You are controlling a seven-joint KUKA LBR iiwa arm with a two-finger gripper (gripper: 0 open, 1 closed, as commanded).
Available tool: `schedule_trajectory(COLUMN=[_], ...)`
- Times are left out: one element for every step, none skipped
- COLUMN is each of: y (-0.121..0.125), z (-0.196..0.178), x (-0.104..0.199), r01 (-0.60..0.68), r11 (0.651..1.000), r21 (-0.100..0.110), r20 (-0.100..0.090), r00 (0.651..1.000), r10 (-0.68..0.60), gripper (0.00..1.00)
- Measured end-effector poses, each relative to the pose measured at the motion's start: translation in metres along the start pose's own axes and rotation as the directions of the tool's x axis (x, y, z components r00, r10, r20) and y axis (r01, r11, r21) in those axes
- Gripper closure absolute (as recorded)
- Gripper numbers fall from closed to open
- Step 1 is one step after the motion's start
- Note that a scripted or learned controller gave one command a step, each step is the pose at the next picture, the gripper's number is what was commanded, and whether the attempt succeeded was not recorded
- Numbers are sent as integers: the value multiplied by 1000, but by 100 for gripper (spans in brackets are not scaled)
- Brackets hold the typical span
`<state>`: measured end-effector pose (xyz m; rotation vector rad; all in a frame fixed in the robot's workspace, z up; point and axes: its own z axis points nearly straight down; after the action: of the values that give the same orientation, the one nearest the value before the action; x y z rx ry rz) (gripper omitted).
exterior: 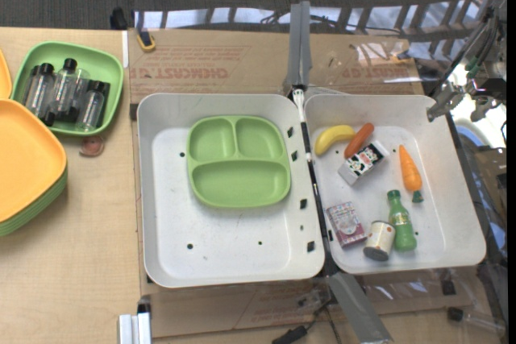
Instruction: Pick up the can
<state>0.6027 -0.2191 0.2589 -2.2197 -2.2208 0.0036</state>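
The can (379,240) is small and cream-coloured with a yellowish band. It lies on its side near the front edge of the right bin (451,173), touching the green bottle (400,219) on its right and close to a pink packet (346,222) on its left. My gripper (461,91) hangs over the right bin's far right corner, well away from the can, and part of it is cut off by the view's edge. Nothing is seen held in it.
The right bin also holds a banana (333,138), a red-orange sausage shape (359,140), a small black-and-white carton (362,163) and a carrot (409,168). A green divided plate (239,160) lies in the left bin (161,238). On the bench to the left are orange plates (24,173) and a green tray of bottles (68,89).
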Motion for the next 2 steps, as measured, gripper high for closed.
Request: schedule_trajectory(y=[21, -8], z=[36, 118], x=[62, 83], r01=[-14, 7], r11=[1000, 1000], r21=[0, 1], r20=[0, 0], r00=[1000, 1000], r10=[14, -7], gripper=[0, 0])
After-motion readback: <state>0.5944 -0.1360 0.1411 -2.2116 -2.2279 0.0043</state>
